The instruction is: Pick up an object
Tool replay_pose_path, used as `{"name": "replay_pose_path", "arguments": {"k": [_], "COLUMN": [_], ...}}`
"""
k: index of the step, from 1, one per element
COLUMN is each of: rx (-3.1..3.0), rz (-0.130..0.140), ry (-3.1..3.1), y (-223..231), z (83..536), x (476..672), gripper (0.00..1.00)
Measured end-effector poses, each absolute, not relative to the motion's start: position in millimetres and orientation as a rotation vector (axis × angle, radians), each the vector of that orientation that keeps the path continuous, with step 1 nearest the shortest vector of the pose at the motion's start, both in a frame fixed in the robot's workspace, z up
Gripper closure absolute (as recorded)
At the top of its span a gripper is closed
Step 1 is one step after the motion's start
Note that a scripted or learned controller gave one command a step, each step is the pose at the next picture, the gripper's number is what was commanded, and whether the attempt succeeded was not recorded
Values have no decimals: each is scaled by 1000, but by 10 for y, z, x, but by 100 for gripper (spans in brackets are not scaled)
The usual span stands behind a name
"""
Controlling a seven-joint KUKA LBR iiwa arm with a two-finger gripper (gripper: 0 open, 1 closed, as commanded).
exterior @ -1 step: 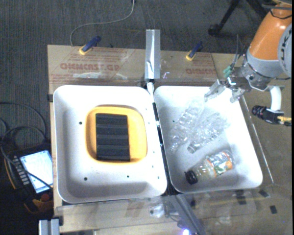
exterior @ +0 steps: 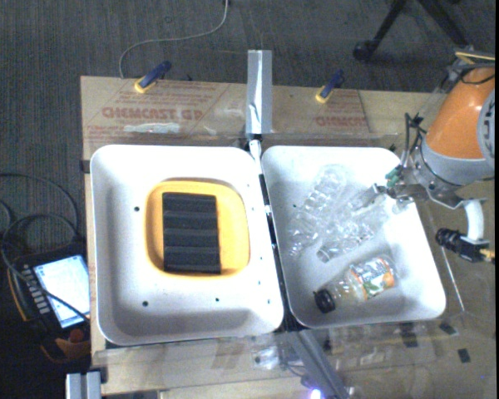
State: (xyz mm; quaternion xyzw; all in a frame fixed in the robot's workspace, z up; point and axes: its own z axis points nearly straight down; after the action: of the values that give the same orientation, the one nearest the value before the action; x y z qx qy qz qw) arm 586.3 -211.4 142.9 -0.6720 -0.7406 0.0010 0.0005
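Note:
The right bin (exterior: 416,306) holds a small clear bottle (exterior: 358,283) with a black cap and an orange label, lying on its side near the front. Behind it lies a heap of clear plastic pieces (exterior: 328,214), hard to tell apart. In the left bin (exterior: 116,306) a yellow block with a black ridged top (exterior: 196,228) lies flat in the middle. My gripper (exterior: 390,189) hangs at the right bin's far right side, just right of the clear heap, below the orange band of the arm (exterior: 461,127). Nothing is seen held in it.
A metal post (exterior: 258,98) stands behind the seam between the bins. Two blue-and-yellow clamps (exterior: 153,76) (exterior: 329,85) grip the board's back edge. A handheld screen with cables (exterior: 54,285) lies on the floor at the left.

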Motion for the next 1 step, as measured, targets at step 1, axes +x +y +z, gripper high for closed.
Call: {"name": "replay_pose_path", "arguments": {"k": [1], "rx": [-2067], "rz": [0], "ry": [-2362], "y": [-2184], "z": [1143], "x": [4978], "gripper": [0]}}
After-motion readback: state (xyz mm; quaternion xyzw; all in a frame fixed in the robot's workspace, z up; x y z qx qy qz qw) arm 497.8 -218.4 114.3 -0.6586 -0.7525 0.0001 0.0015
